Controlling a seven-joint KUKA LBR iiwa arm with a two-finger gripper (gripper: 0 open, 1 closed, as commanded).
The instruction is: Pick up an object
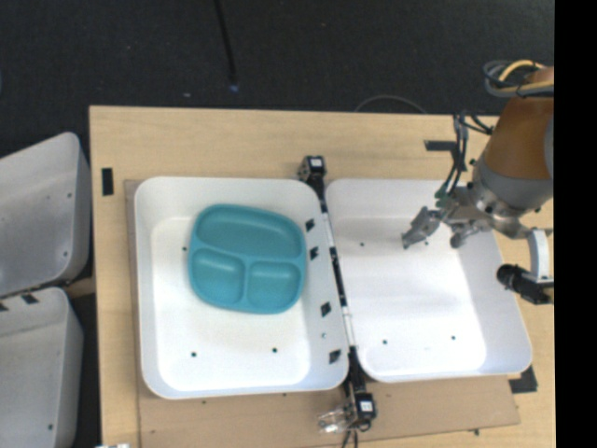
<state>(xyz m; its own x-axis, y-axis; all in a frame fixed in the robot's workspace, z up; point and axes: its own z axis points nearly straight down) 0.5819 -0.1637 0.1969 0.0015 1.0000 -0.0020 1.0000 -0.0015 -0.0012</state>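
A teal divided plate with three compartments lies flat in the left white bin, toward its upper middle. My gripper hangs over the upper right part of the right white bin, well to the right of the plate. Its two fingers are spread apart and nothing sits between them. The arm, grey with an orange band, comes in from the right edge.
The two bins sit side by side on a light wooden bench, joined by a strip of black clips. Grey panels stand off the bench at the left. A dark cable runs across the black floor behind.
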